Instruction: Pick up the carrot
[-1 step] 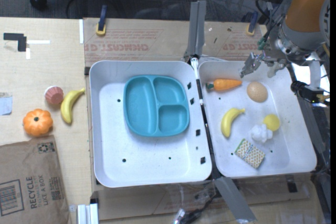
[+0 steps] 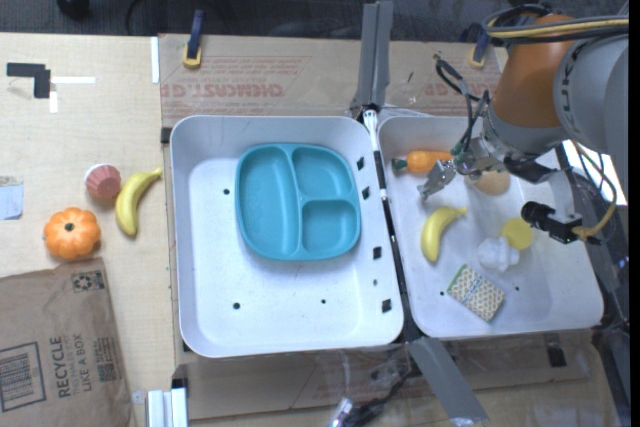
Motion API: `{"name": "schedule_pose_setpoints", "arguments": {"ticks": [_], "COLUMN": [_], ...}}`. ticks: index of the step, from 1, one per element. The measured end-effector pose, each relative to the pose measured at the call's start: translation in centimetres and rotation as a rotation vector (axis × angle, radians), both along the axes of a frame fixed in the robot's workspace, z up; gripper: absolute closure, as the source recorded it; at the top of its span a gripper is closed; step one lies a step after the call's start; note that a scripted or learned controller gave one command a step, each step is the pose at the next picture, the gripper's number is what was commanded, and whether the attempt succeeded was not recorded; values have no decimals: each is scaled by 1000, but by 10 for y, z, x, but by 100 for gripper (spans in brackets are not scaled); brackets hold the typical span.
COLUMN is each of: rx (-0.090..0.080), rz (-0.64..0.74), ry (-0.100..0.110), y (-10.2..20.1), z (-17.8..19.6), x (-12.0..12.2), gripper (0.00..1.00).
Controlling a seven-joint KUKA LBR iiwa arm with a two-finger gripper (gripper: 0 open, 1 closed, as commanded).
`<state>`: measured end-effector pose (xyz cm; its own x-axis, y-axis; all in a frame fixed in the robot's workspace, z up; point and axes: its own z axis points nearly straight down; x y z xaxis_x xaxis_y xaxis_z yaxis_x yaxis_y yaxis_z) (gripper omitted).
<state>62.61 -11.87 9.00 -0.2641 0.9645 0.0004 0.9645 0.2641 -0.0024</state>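
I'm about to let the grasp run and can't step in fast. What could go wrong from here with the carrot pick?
1. The carrot lies close to the right bin's far wall, so a finger may strike the wall or push the carrot against it.
2. The gripper sits between the carrot and the banana; a drifting descent could nudge the banana instead.

Bright, even light falls from overhead, so the two white bins [image 2: 190,245] glow almost washed out and shadows stay short and soft. The worktop [image 2: 80,115] looks evenly lit. The floor beyond is dim, and fine detail blurs slightly throughout.
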Motion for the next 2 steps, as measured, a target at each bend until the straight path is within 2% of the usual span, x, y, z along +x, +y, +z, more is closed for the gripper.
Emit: {"name": "schedule_pose_setpoints", "arguments": {"ticks": [1,2], "rx": [-1,-1], "rz": [-111,-110], "ry": [5,11], "y": [0,-1], "z": [-1,6], "x": [31,31], "gripper": [0,100]}}
